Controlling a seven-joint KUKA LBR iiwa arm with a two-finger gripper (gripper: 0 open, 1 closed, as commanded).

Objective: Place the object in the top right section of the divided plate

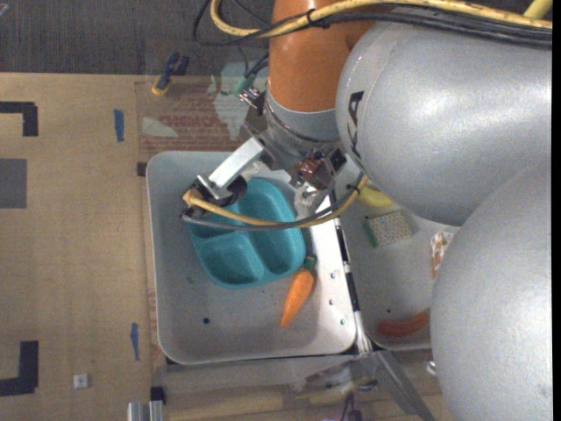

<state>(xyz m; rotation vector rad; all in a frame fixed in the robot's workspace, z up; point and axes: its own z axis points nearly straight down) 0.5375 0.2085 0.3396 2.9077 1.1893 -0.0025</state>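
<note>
A teal divided plate (235, 261) lies in the left white bin (219, 327), tilted in the view. An orange carrot (297, 297) rests on the bin floor just off the plate's lower right rim, its thick end by the rim and its tip pointing down-left. My gripper (302, 181) hangs over the plate's upper right part, below the orange wrist band. The arm hides most of that part of the plate. I see nothing between the gripper and the plate.
The right bin (386, 261) holds a yellow item (377, 200), a tan speckled block (390, 228) and a red-orange sausage-like piece (403, 324). The arm's grey bulk covers most of that bin. Bare bin floor lies below and left of the plate.
</note>
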